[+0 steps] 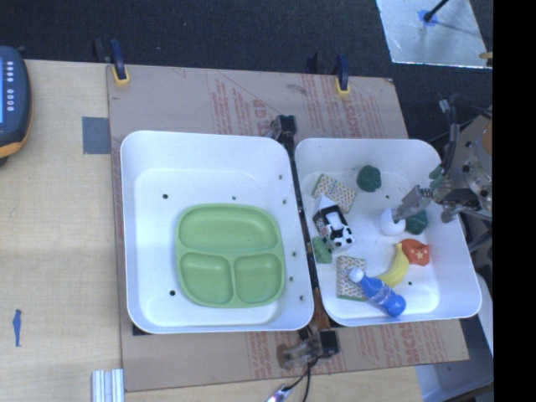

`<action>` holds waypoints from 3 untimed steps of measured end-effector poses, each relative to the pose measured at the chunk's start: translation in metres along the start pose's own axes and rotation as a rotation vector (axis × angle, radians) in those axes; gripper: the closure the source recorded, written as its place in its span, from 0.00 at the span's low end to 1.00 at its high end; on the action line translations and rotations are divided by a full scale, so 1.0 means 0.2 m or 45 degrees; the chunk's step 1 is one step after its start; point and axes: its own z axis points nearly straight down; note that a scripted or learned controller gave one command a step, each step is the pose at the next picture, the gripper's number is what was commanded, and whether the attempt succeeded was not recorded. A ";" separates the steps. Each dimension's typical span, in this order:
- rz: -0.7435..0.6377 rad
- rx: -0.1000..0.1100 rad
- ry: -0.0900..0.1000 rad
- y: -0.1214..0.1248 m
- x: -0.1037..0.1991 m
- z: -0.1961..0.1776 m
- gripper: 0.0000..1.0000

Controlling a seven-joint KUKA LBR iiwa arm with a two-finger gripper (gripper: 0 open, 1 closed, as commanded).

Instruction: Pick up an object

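One camera high above the table (59, 224), looking down at a slant, far enough back to take in both white bins (134, 224), arm (469, 174) coming in from 3 o'clock

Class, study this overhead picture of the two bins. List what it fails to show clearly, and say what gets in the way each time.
1. Gripper, camera view: too small and blurred to tell its fingers' state.
2. White object in the right bin: the gripper overlaps it, so its shape is unclear.
3. Arm: cut off at the right of the view.
4. Patterned card: partly covered by the blue bottle.
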 end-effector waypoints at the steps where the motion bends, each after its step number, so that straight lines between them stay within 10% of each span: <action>1: 0.000 0.002 -0.004 0.25 -0.24 0.65 0.00; 2: -0.009 0.040 0.004 0.66 -0.29 0.77 0.00; 3: -0.004 -0.012 -0.001 0.72 -0.07 0.34 0.00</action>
